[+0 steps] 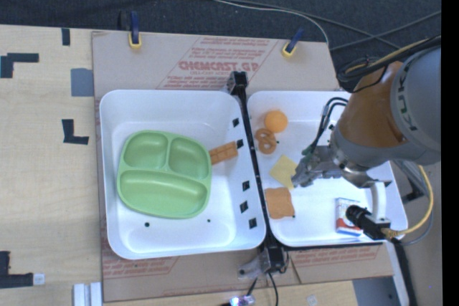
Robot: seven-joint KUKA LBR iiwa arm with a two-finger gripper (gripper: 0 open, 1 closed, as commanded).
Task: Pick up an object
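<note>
In the camera view, we see the gripper (307, 170) low in the right bin (315, 98), near its middle, with its tip right at the edge of a pale yellow wedge (284, 170). Whether it is released or clenched we cannot tell, since the wrist covers it.

The yellow wedge lies toward the right bin's left wall and looks the likeliest target. We judge it light, stiff and smooth-faced, like toy cheese, so it may slide away. Pinching it across the two flat faces or its short sides seems best.

Nearby along that left wall sit an orange ball (275, 120) toward the far corner, a brown ring (265, 142) just below it, and a tan slab (279, 203) toward the near corner.

The left bin (165, 100) holds a green divided plate (164, 174).
</note>
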